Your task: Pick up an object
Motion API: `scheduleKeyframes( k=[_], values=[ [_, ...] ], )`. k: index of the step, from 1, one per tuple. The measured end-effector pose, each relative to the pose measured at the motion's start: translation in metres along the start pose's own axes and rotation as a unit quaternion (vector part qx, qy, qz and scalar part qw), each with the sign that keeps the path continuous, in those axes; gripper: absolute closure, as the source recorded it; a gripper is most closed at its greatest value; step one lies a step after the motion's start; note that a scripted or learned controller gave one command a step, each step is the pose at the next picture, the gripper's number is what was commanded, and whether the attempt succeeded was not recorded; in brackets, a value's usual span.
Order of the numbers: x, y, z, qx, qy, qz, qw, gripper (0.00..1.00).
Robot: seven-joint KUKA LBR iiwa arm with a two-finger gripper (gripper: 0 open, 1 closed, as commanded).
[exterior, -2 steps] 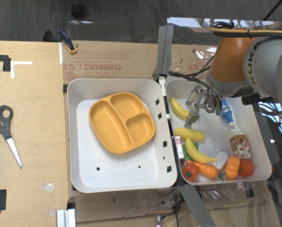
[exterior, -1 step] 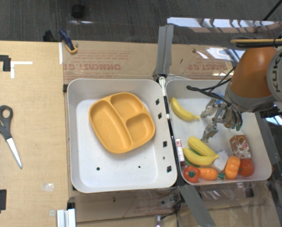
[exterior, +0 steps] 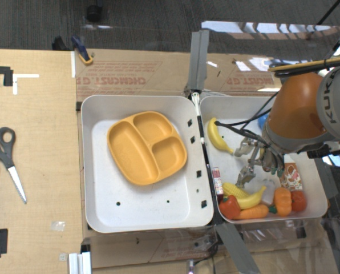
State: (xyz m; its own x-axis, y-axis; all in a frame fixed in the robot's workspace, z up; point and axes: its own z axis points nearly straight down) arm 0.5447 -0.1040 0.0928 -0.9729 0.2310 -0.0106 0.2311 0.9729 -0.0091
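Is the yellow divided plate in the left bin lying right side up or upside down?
Right side up. The plate lies flat on the floor of the left bin, and its three hollow compartments face upward with raised rims between them.

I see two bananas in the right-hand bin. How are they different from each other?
The upper banana lies by itself near the bin's left wall, running top to bottom in the view; the lower banana lies crosswise at the near end. The upper one touches nothing else, while the lower one is packed against a red pepper and a carrot. The lower one sits just below the gripper. Both are yellow and curved.
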Motion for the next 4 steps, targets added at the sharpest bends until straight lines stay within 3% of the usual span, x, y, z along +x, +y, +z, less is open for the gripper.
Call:
scheduleKeyframes(
  k=[1, 2, 3, 4],
  values=[
    [0.052, -0.025, -0.004, -0.006, -0.011, -0.01, 0.9999, 0.0],
    [-0.029, -0.075, 0.004, -0.005, 0.006, 0.021, 0.9997, 0.0],
    [0.022, -0.005, 0.003, -0.002, 0.005, 0.01, 0.9999, 0.0],
    [-0.067, 0.006, 0.004, -0.005, 0.005, -0.004, 1.0, 0.0]
  ],
)
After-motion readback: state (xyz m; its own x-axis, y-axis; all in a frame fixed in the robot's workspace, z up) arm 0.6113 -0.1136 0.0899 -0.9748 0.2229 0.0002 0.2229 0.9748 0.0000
